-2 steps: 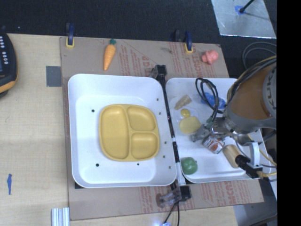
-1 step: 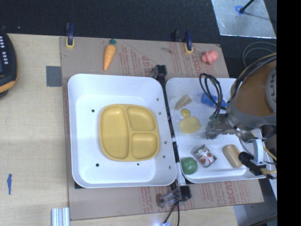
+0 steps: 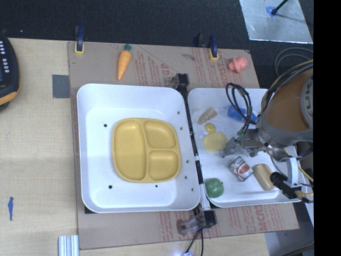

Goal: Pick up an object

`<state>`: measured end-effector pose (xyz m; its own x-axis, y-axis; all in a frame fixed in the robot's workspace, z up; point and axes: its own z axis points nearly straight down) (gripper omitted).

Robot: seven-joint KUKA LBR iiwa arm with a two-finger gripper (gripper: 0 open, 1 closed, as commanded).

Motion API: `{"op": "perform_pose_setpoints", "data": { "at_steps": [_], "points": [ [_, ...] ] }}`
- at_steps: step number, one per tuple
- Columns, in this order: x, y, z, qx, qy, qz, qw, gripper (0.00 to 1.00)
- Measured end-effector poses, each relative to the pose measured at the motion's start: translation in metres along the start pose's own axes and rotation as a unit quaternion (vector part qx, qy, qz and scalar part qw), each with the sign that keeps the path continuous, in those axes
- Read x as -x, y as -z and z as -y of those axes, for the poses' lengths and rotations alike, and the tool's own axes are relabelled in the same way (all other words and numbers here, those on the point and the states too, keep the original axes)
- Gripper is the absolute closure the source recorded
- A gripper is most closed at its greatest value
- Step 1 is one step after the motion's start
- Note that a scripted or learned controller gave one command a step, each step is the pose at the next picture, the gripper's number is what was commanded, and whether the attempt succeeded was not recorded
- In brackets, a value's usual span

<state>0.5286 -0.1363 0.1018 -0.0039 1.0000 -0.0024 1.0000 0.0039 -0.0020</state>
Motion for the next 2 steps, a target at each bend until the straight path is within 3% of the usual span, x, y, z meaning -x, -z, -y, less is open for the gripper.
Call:
{"op": "perform_pose_setpoints", "data": {
  "at_steps": [1,2],
  "points": [
    [0.002,-0.011,0.056,-0.004,-0.001,-0.002,1.0000,0.00],
    [0.003,0.000,0.053,-0.001,0.000,-0.001,1.0000,1.00]
  ]
}}
